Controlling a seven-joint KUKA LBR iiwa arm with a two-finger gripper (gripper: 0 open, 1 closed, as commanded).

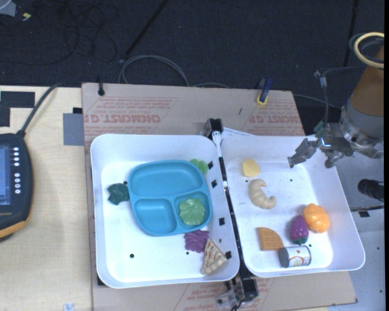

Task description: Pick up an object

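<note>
- Gripper (316,151) hangs over the upper right corner of the right bin (350,245), its two dark fingers spread apart with nothing between them; the arm's grey wrist and orange band rise behind it at the right edge.
- At the far left, a teach pendant (1,180) with a lit screen lies on the wooden bench top.
- Left bin (107,238) holds a blue divided tray (159,190) near its middle.
- A dark green toy (118,193), perhaps a broccoli though it is too small to be sure, touches the tray's left edge.
- A light green leafy piece (192,210) lies in the tray's lower right compartment; another green leafy bit (200,166) sits just past the tray's upper right corner.
- A purple toy (196,240) lies below the tray, and a tan waffle cone (213,258) lies just beside it toward the bin's lower right.
- In the right bin, a yellow cheese-like piece (250,168) sits near the upper left, with a croissant (262,194) just below it.
- A brown toast-like wedge (269,238) lies lower down, and a small can (294,256) lies on its side just right of and below it.
- A purple eggplant-shaped toy (299,229) stands above the can, touching an orange fruit (316,218) to its right.
- All these pieces rest on the bin floor, well apart from the gripper.
</note>
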